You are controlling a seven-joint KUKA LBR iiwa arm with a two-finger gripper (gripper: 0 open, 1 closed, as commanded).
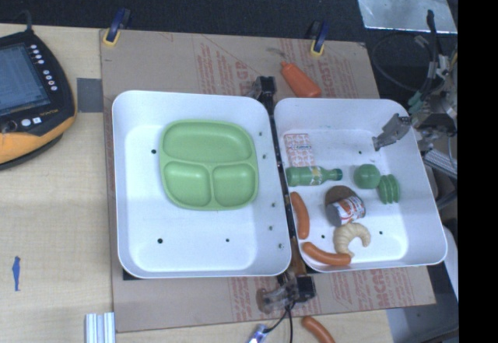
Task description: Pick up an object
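The gripper [389, 131] is hanging over the far right corner of the right bin [432, 252], reaching in from the right edge of the bench. From here I cannot tell whether it is released or clenched, and nothing is showing in its grasp.

The things to pick from are all lying in that same bin, nearer to me than the gripper. Closest to it, a round green piece [367, 175] and a ribbed green piece [388, 188] are sitting just beside each other. Further left, a green bottle [311, 175] is lying on its side, with a small pink packet [298, 148] just beyond it, at the bin's left wall. Well apart from the gripper, a brown and red can [345, 207] is resting against a croissant [352, 236]. One sausage [299, 213] is lying along the left wall and another sausage [327, 256] along the near wall.

Far to the gripper's left, the left bin [132, 244] is holding a green divided plate [208, 162]. An orange carrot [299, 81] is lying outside the bins, beyond the right bin's far left corner.
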